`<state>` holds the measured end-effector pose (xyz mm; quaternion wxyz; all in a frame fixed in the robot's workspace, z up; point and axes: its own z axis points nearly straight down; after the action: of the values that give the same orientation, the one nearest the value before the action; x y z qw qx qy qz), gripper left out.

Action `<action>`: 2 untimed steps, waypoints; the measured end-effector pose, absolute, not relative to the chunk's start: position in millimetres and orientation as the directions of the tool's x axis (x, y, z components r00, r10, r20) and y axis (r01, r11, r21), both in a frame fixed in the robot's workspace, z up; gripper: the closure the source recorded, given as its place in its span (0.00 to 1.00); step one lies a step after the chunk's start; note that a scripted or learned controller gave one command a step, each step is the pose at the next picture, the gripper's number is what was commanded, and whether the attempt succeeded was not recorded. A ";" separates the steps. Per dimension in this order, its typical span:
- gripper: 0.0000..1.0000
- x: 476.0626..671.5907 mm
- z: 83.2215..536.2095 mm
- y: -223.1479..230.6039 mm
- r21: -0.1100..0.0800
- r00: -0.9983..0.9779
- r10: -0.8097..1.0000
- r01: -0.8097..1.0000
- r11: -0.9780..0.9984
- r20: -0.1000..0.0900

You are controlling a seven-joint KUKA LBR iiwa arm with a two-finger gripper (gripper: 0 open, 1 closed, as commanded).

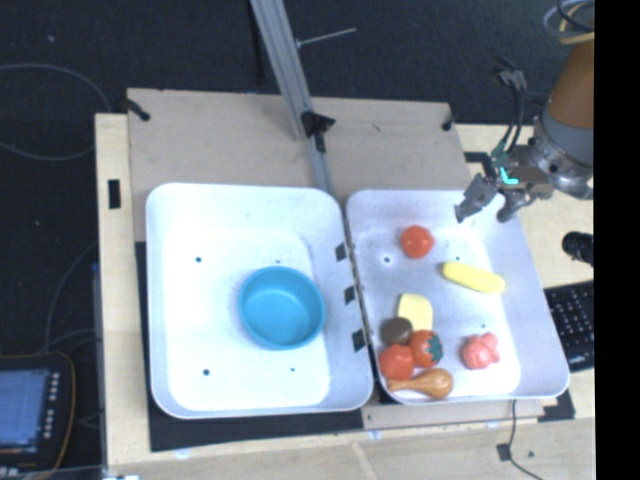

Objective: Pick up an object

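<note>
Claw (491, 204): hangs above the far right corner of the right bin, fingers spread apart, nothing between them.
Arm (568, 118): reaches in from the right, orange band above a grey wrist.
Right bin (520, 298): white, shallow, holds all the small items.
Small red ball (417, 241): nearest item to the claw; lies in the far half of the right bin, near the claw's tips but apart from them, toward the left and the near side.
Banana (473, 278): yellow, lies on its side just nearward of the claw, right of the red ball, apart from both.
Yellow block (415, 311): mid bin, well apart from the claw, just beyond the cluster at the near edge.
Brown lump (396, 330): touches the near left corner of the yellow block.
Tomato (426, 348): red with a green top, just beside the brown lump.
Second red piece (397, 362): rests at the near left of the bin, against the tomato.
Orange gourd (425, 383): lies along the near rim, touching the red piece above it.
Pink piece (481, 351): near right part of the bin, apart from the tomato, well apart from the claw.
Left bin (180, 268): white, beside the right bin, edges touching.
Blue bowl (281, 307): upright, right of the left bin's middle, well apart from the claw.
</note>
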<state>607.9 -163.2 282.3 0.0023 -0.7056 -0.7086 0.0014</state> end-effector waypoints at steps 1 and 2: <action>0.00 609.0 286.1 -163.3 0.002 -0.005 1.000 1.000 0.005 0.000; 0.00 604.4 226.9 -172.7 -0.003 0.001 1.000 1.000 -0.001 -0.004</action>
<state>604.4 -172.7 226.9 -0.0002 -0.7075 -0.7067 0.0024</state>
